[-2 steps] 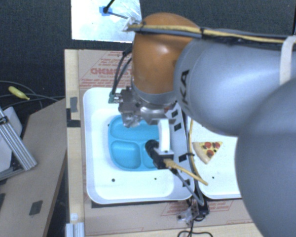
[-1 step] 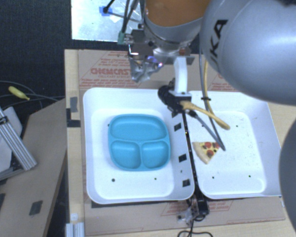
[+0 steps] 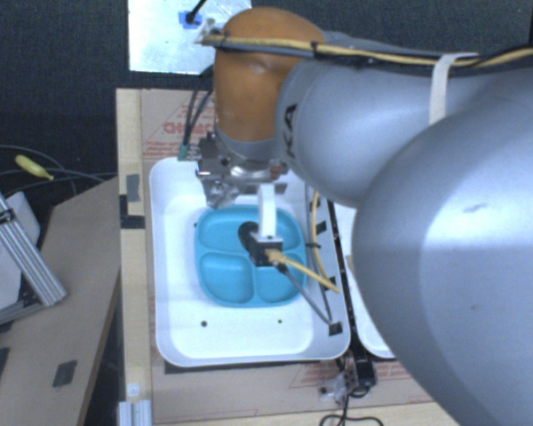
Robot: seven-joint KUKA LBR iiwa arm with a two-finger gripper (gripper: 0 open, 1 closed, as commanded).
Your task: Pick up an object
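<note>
White plastic of the bin lay nearest to the camera, in front of the blue tray, and this strip of the bin floor was bare. The blue tray, a shallow dish divided by low ridges, lay flat in the middle of the bin. It was the only loose thing I could see there, so I judged it to be the thing to pick up.

The gripper stood over the far edge of the blue tray, low and close to it. Whether it touched the tray could not be seen. Whether the gripper was wide or narrow I could not tell, because the wrist covered it from above, and nothing showed as held. The grey arm passed over the right side of the blue tray and hid what lay beyond it.

To do this step well, I think the gripper needed to close on the raised rim or on a ridge of the blue tray, since the flat floor gives nothing to pinch. A tray held by one edge will probably tilt, so the lift should be slow and straight up. The far wall of the bin was near behind the blue tray, and the approach had to stay clear of it.
</note>
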